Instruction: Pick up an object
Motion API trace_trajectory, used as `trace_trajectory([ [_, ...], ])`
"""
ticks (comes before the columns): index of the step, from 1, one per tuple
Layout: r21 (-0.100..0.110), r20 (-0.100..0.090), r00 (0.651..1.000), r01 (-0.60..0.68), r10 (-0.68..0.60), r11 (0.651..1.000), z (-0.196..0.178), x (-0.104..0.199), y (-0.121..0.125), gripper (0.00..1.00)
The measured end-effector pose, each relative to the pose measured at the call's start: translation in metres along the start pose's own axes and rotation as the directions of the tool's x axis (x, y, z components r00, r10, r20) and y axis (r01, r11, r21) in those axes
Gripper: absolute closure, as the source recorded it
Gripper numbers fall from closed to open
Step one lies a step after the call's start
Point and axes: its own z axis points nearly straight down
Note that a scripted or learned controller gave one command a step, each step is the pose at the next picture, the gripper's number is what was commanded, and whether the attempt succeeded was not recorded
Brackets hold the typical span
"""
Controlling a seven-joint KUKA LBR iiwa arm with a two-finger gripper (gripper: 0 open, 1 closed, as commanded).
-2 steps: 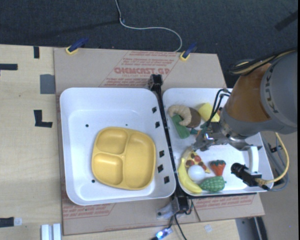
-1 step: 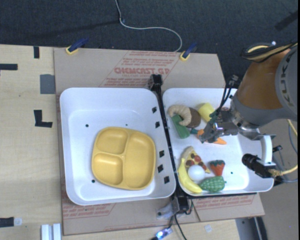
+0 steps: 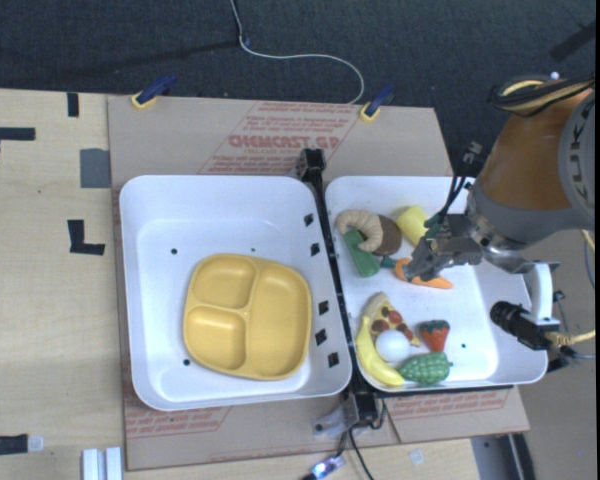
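Over the right bin [image 3: 500, 368], the tool [image 3: 428, 260] partly hides an orange carrot [image 3: 432, 281] beside a yellow lemon [image 3: 412, 222]; whether it grips the carrot cannot be told. Left of the carrot lies a yellow tray [image 3: 248, 315].

Toy carrot [image 3: 432, 281]: small, orange, lying flat on the right bin's white floor, long axis nearly horizontal. It lies directly beneath the fingertips, protruding to their right; contact with them cannot be determined.
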Motion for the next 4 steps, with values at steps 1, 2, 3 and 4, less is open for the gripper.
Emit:
trace_trajectory([
  [1, 0.003, -0.001, 1.000, 0.002, -0.002, 1.000, 0.008, 0.029, 0.008, 1.00],
  [2, 0.002, 0.000, 1.000, -0.001, 0.001, 1.000, -0.003, 0.015, 0.001, 1.00],
  [3, 0.003, 0.001, 1.000, -0.001, 0.001, 1.000, 0.002, 0.011, 0.003, 1.00],
  [4, 0.002, 0.000, 1.000, 0.001, -0.001, 1.000, -0.008, 0.020, 0.014, 1.00],
])
